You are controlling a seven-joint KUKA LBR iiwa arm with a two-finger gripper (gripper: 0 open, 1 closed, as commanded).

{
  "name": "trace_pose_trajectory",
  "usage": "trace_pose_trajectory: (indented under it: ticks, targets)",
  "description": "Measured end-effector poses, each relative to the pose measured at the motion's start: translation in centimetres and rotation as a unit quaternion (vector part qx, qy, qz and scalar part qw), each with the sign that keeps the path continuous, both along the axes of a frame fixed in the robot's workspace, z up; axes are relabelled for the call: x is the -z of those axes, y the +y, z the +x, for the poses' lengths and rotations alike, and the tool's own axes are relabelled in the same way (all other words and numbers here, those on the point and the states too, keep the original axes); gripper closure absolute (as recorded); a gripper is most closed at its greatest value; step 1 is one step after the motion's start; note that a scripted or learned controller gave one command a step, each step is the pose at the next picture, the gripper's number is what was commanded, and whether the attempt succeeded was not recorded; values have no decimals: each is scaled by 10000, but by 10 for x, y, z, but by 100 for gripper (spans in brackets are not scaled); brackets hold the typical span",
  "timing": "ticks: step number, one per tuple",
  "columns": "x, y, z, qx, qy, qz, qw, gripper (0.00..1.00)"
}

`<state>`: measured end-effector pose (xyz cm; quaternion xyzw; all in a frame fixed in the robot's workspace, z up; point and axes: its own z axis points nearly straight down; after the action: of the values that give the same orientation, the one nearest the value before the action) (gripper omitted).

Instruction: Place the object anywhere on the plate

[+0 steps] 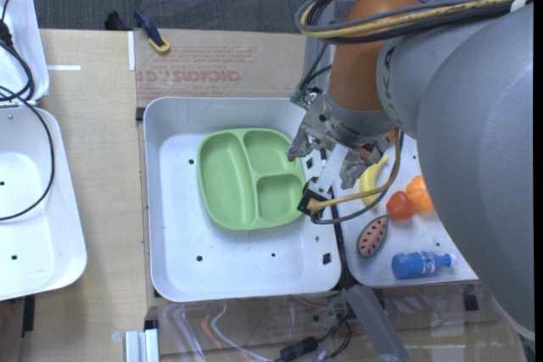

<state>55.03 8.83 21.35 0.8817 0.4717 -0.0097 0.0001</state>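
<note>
End effector [327,169] overlaps green plate's [246,178] right rim; grip unclear.

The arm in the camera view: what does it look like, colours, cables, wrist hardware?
The arm is a thick, smooth grey body with an orange band above the wrist. A bundle of black and yellow cables loops over the band. The gripper below is metallic grey with dark parts; a yellow and black cable trails under it.
</note>
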Motion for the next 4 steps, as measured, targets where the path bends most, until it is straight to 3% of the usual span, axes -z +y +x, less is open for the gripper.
trace_pose_trajectory:
  ticks: [1, 2, 3, 4]
  targets:
    - [-8, -1, 0, -8, 17, -10, 10000, 100]
    - [-8, -1, 0, -8, 19, -12, 10000, 0]
    - [-16, -2, 1, -16, 34, -21, 10000, 100]
    - [-16, -2, 1, -16, 36, -23, 10000, 0]
